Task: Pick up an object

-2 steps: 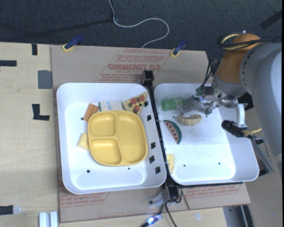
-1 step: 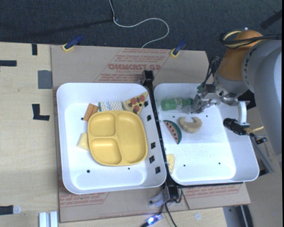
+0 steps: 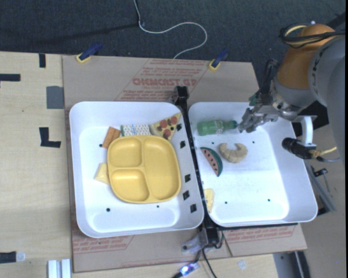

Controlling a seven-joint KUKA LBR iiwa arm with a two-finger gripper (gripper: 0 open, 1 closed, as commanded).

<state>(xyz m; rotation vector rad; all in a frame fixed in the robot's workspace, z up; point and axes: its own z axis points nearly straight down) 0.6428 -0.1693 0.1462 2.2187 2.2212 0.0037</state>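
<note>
Nearest the camera, the front of the right bin (image 3: 290,213) lies bare, its white floor offering the widest open room for a descent. A small yellow piece (image 3: 208,199) sits tucked against the divider where the two bins meet, a hard spot for fingers to reach because the wall crowds it.

Further in, a watermelon slice (image 3: 211,160) and a croissant (image 3: 234,152) lie just beside each other near the middle of the bin, apart from every wall and so likely the easier picks.

In the left bin (image 3: 84,155), a yellow divided plate (image 3: 144,168) covers most of the floor, pushing flat toy foods (image 3: 162,126) out toward the far rim and the left side.

Farthest back, a green bottle (image 3: 216,126) lies on its side close to the right bin's far wall. The gripper (image 3: 247,122) hangs low at the bottle's right end, near or touching it; whether its fingers are spread or closed cannot be told, and nothing is seen held between them. The far rim leaves little room behind the bottle, so a pick there probably needs care.
</note>
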